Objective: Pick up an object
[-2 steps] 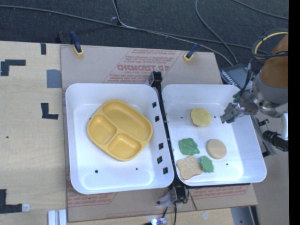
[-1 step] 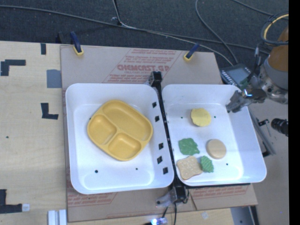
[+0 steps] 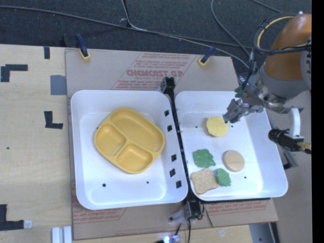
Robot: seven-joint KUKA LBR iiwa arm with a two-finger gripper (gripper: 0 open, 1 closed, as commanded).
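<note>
The right bin [image 3: 253,186] holds several toy food pieces: a yellow round piece [image 3: 217,127], a green leafy piece [image 3: 203,158], a tan round cookie [image 3: 234,161], a slice of toast [image 3: 203,180] and a small green piece [image 3: 223,177]. My gripper [image 3: 232,115] hangs low at the yellow piece's upper right edge, close to it or touching it. Nothing shows between its dark fingers. The grey arm with its orange band [image 3: 291,39] reaches in from the right.
The left bin [image 3: 83,110] holds a yellow divided plate [image 3: 129,140]. A black divider [image 3: 173,130] runs between the bins. Cables cross the dark floor behind the bench. Two yellow-blue clamps [image 3: 82,49] grip the cardboard's far edge.
</note>
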